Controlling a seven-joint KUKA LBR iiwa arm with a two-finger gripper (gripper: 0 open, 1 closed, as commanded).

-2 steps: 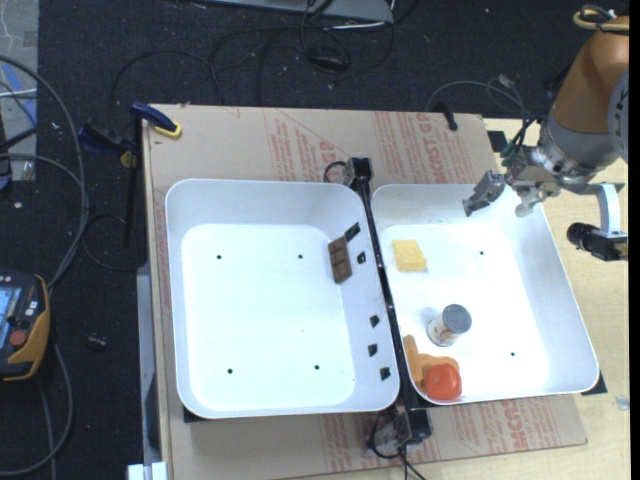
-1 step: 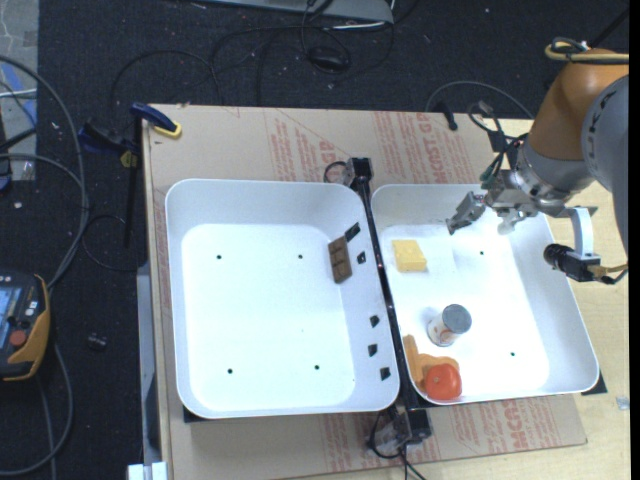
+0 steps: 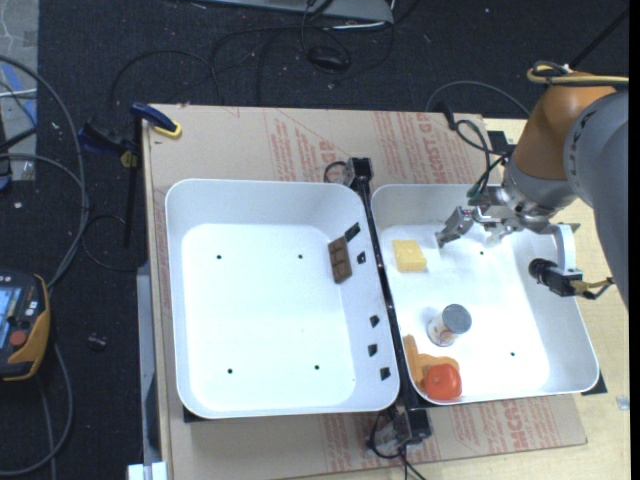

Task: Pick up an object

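Right now the gripper [image 3: 452, 230] hangs over the right bin [image 3: 560, 353], just beside the yellow block [image 3: 409, 256], which lies near the divider. I cannot tell how its jaws stand. If it drops where it is, I reckon it lands off to one side and nudges the block away. The orange toy [image 3: 440, 378] and small can [image 3: 453, 321] sit well apart.

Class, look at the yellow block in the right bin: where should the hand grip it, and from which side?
Probably from straight above, pinching two opposite flat sides of the yellow block. It lies flat on the right bin floor with open space all round.
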